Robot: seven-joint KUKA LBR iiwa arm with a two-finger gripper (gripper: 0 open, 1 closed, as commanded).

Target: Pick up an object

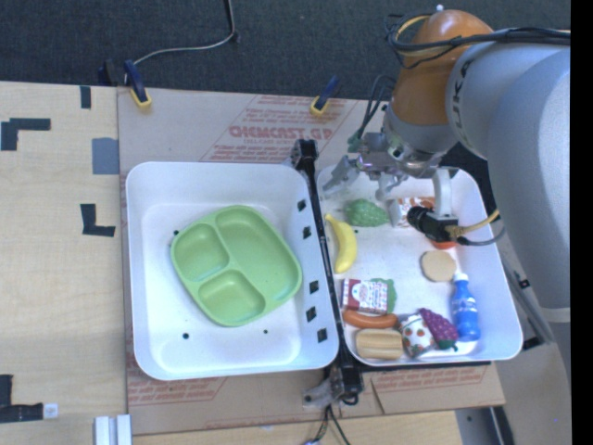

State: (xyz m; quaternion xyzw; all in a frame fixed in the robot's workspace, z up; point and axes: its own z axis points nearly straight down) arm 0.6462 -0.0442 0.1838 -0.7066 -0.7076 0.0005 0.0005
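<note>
Above the right white bin's (496,276) far edge we see our hand (371,179), fingers spread, holding nothing, just beside the leafy green toy vegetable (366,213) and yellow plastic banana (344,242).

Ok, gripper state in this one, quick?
Gripper: open, holding nothing, above the green leafy toy in the right bin.

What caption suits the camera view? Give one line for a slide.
Arm's gripper hovers above toy food in right bin; green divided plate lies in left bin.
</note>
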